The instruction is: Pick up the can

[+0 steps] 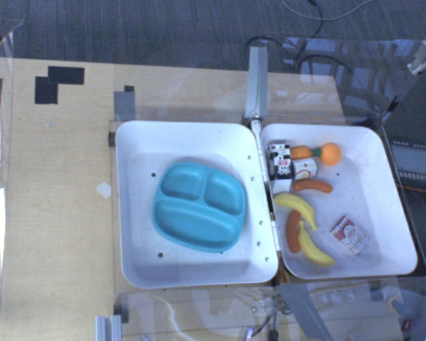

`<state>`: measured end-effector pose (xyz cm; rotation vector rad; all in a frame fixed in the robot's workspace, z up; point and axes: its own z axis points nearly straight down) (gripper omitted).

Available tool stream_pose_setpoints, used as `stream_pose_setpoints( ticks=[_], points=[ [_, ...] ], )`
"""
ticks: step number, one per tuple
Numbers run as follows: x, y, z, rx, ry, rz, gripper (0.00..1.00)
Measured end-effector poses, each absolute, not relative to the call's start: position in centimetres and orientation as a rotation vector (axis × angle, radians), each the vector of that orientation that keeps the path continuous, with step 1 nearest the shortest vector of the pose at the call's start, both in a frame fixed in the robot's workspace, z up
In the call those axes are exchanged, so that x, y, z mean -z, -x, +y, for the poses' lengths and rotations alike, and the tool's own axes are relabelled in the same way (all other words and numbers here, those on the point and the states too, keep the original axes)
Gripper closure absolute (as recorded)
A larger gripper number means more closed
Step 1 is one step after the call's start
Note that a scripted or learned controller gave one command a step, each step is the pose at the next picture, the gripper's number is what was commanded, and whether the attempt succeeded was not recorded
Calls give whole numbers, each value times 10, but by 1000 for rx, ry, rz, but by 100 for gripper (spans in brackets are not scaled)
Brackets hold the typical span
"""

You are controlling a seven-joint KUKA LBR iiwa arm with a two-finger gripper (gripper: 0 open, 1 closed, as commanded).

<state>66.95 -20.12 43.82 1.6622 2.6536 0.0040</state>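
Two white bins side by side on a wooden bench (pixel 57 212)

The left bin (pixel 138 261) holds a blue divided plate (pixel 199 207). The right bin (pixel 383 190) holds toy food — two bananas (pixel 298 206) (pixel 314 249), two sausages (pixel 312 186) (pixel 292 231), an orange (pixel 330 154), a carrot (pixel 302 152) — plus a small can (pixel 304 168), a black-and-white carton (pixel 278 159) and a red-and-white packet (pixel 349 234).

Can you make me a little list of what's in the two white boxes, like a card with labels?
left bin: one blue tray with three sections
right bin: all the play food
fruit: orange, two bananas
sausages: one lying flat, one up and down between the bananas
can: small, light, red label, beside the orange
other: black-and-white carton at the divider, red-and-white packet near the front
carrot: small orange piece
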Motion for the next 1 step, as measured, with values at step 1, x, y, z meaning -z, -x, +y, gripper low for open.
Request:
stream_pose_setpoints(
  ticks=[1],
  points=[
    [-452, -671, -200, -7, -1651, 2648, 100]
  ],
)
